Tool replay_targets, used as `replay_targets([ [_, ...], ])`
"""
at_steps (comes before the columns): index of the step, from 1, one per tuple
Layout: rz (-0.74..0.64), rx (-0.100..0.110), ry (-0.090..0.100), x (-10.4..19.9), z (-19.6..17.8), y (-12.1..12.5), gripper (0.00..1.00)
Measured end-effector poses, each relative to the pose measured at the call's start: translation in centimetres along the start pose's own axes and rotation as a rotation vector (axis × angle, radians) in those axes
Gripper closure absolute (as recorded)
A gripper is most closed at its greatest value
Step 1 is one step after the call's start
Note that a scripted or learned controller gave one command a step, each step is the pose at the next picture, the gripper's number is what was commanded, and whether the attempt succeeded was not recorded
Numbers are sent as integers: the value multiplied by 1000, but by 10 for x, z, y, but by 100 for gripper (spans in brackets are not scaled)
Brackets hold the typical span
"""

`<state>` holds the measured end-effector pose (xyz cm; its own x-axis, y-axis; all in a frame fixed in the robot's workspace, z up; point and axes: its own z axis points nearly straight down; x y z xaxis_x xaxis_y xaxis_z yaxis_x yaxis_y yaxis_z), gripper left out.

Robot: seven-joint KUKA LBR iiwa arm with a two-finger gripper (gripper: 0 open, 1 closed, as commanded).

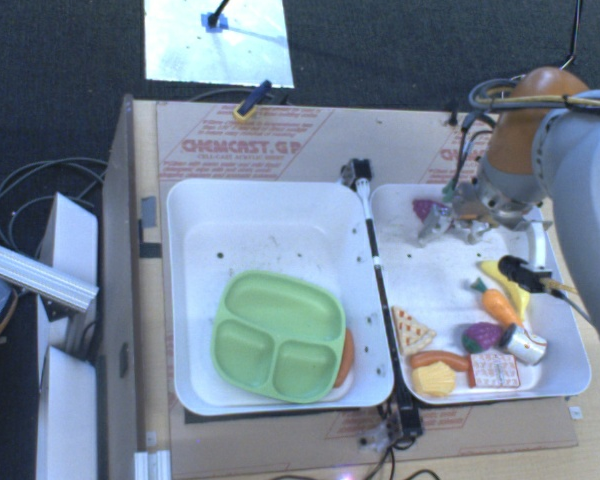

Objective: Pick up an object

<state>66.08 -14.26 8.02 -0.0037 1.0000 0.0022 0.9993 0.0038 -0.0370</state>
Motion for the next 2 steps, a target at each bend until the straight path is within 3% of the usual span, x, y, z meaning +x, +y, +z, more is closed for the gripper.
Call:
replay_targets([
  [1, 2, 0, -5, 5, 0, 0, 0],
  [2, 0, -2, 4, -66, 1, 0, 0],
])
